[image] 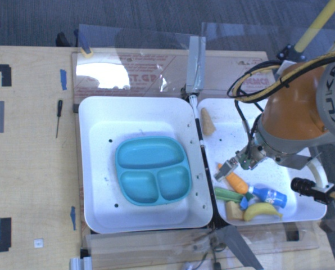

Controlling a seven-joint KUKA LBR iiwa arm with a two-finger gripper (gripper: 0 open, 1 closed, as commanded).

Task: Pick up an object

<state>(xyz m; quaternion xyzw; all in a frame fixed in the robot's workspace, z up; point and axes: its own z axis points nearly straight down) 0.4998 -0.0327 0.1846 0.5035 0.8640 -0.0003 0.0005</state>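
A grey KUKA arm (294, 114) with an orange band reaches in from the right over the right-hand bin (226, 125), its gripper (228, 169) lowered toward a cluster of toy foods at the bin's near side. The metal fingertips sit just above and left of an orange carrot (238, 183) — touching or only beside it cannot be told at this angle — and whether the jaws are apart or together is likewise unclear; nothing is visibly held between them. Right of the carrot lies a blue bottle (268, 196) with an orange cap, and nearer the camera a yellow banana (261, 210), a green vegetable (228, 195) and a tan piece (232, 210) crowd together, some touching. A tan bread roll (207, 122) rests apart from the rest at the bin's far left, close to the divider. In the left-hand bin (94, 151) a turquoise three-compartment tray (152, 170) lies flat near the centre. On the wooden bench (27, 151) to the left — blue tape marks (63, 79) and a small dark screwdriver (58, 117).
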